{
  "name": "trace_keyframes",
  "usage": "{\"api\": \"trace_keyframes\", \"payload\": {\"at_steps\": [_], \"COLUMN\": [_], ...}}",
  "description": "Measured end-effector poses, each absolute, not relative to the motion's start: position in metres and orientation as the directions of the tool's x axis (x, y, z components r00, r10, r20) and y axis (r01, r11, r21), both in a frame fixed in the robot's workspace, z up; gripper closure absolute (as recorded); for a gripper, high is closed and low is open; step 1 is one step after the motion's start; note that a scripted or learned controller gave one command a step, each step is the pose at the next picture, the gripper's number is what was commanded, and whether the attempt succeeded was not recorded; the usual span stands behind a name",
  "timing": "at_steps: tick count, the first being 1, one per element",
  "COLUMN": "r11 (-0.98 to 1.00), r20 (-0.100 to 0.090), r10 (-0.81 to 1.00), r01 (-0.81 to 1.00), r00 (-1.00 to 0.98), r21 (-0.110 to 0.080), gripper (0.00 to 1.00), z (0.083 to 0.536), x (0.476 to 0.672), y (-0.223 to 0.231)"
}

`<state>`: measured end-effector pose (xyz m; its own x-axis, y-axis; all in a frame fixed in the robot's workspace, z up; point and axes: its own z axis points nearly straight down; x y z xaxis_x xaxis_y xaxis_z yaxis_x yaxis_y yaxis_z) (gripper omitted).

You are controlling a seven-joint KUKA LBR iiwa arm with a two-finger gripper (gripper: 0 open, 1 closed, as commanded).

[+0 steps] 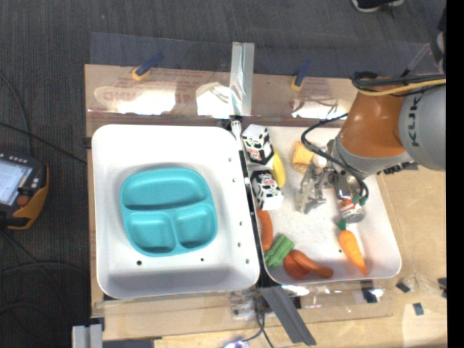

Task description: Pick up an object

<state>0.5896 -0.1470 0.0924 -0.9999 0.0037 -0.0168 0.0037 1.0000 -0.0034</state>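
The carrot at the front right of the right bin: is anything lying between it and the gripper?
Yes. A small can lies between the gripper and the carrot, almost touching the carrot's leafy end. The bin floor on the carrot's left side is bare, so an approach from there looks freer.

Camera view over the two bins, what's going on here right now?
A grey and orange robot arm reaches in from the right, with its pincer low over the right bin. That bin holds toy food: a carrot, a banana, two cow-patterned blocks and more. I see nothing gripped. The left bin holds a teal divided tray.
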Motion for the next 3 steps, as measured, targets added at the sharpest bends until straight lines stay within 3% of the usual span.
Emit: {"api": "trace_keyframes", "payload": {"at_steps": [1,2,3], "r11": [0.989,0.989,0.982], "r20": [-0.006,0.027,-0.011], "r10": [0.147,0.147,0.188], "r01": [0.147,0.147,0.188], "r00": [-0.989,-0.989,-0.982], "r21": [0.001,0.002,0.0], "gripper": [1.0,0.0,0.0], "z": [0.092,0.092,0.09], "x": [0.666,0.66,0.606], "y": [-0.16,-0.161,-0.179]}}
